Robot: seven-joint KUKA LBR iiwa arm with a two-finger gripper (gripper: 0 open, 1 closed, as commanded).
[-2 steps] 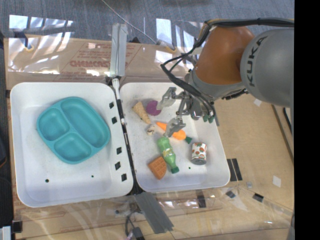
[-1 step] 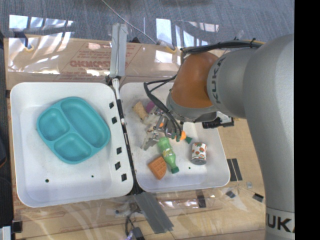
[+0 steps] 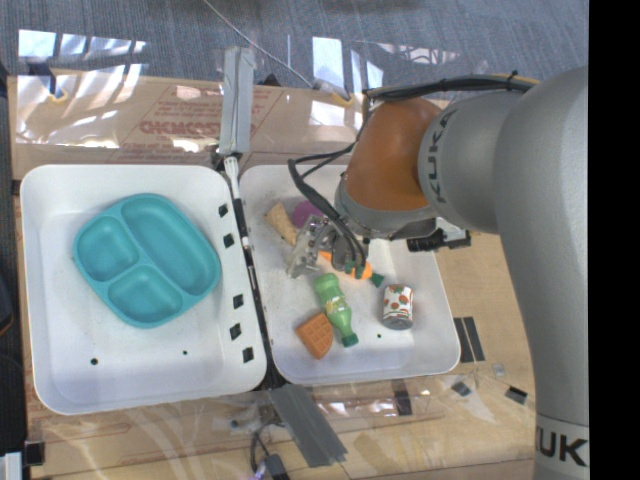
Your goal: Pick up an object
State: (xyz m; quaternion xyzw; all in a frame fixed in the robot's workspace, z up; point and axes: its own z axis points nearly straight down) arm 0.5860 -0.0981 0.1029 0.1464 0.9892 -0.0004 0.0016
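The gripper [image 3: 322, 248] was low in the right bin [image 3: 435, 340], beside a carrot [image 3: 352, 264] and above a green bottle [image 3: 336, 309]. I could not tell if the jaws were apart or together, and probably nothing was lifted yet.

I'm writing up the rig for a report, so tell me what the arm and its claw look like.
The arm is thick, rounded and grey, with an orange band above the wrist and dark KUKA lettering. Black cables loop around the orange section. The claw is a small metallic silver assembly.
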